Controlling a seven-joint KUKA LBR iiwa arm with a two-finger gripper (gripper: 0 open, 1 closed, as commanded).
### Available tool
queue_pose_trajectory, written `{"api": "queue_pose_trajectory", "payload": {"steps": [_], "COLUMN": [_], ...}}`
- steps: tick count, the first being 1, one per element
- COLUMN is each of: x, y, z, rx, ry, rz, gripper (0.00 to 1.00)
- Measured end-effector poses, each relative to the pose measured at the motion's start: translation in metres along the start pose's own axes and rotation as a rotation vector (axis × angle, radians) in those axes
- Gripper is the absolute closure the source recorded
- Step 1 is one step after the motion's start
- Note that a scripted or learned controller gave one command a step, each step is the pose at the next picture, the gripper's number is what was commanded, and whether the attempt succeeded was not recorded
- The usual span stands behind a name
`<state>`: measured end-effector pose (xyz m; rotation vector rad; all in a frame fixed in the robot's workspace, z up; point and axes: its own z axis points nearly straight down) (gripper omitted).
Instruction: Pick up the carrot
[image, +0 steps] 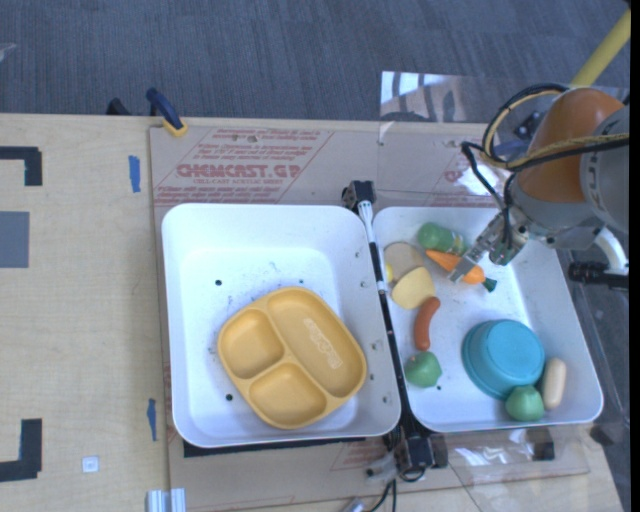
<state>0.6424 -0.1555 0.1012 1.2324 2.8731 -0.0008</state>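
The carrot (447, 262) is small and orange with a green tip, lying in the right bin (580, 330) near its back wall. My gripper (474, 264) reaches down from the right and sits at the carrot's right end, touching or just above it. The grey wrist covers the spot where they meet, so a grasp cannot be made out.
Around the carrot lie a green vegetable (435, 237), a tan piece (401, 257), a yellow piece (412, 288) and a red sausage (426, 322). Nearer the front sit a blue bowl (502, 355) and green pieces (423, 370). The left bin (200, 250) holds a yellow divided plate (290, 355).
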Motion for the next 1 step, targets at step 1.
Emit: {"api": "queue_pose_trajectory", "payload": {"steps": [1], "x": [0.0425], "y": [0.0274], "z": [-0.0535], "rx": [0.002], "ry": [0.008], "rz": [0.197], "gripper": [1.0]}}
